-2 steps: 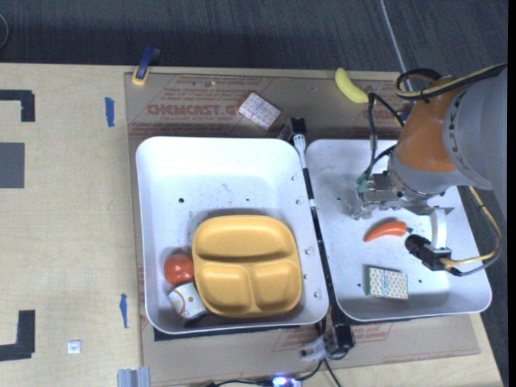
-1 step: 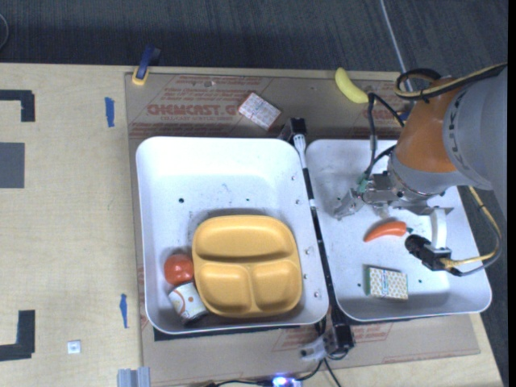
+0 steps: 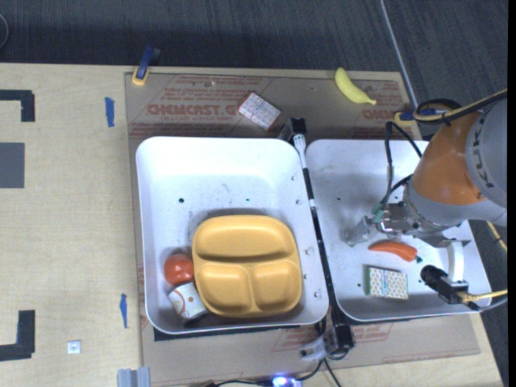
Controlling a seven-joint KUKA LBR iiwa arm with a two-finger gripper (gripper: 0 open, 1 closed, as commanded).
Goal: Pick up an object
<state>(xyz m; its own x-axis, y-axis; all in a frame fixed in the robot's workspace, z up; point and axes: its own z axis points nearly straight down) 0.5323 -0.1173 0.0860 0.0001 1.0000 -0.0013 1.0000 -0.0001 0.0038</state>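
Gripper [image 3: 379,226] low in the right bin [image 3: 347,164], finger state can't tell, orange carrot-like piece [image 3: 394,250] lies just below it at lower right, so closing may clip its edge and miss.

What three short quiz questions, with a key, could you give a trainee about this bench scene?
1. True or false: the yellow tray lies in the right bin.
2. Which thing lies nearest the gripper? A) the orange carrot-like toy B) the banana C) the small box
3. Fill in: the green and white packet lies in the ____ bin.

Key:
1. False; it lies in the left bin, beside a red ball.
2. A
3. right
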